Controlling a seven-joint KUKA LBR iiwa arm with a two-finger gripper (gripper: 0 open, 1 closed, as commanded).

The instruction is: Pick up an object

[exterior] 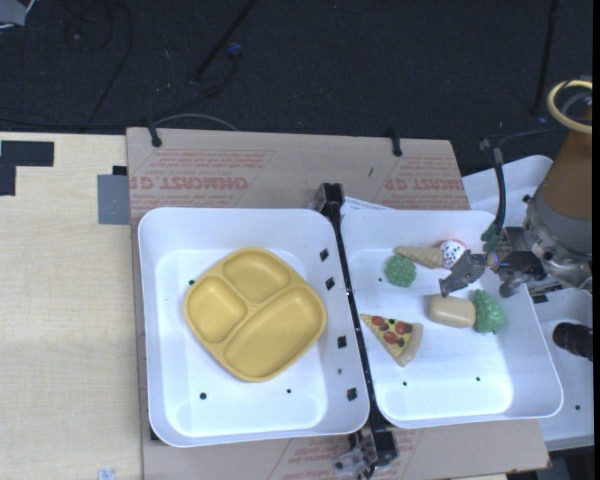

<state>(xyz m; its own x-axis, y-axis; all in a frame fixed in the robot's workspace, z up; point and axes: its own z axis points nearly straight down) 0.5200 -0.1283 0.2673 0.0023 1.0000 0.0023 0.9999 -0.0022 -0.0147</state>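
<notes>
The right bin [450, 388] holds a pizza slice [393, 334], a green round toy [401, 270], an ice cream cone [430, 256] with a white and red scoop, a cream block [451, 311] and a green broccoli piece [488, 312]. My gripper [477, 275] hangs over the bin's right part, just above the cream block and beside the cone's scoop. Its two dark fingers are spread apart with nothing between them.
The left bin [170, 268] holds a yellow divided plate [256, 312]. A black divider [342, 298] runs between the bins. The arm's orange band [572, 158] stands at the right edge. Cardboard lies under both bins.
</notes>
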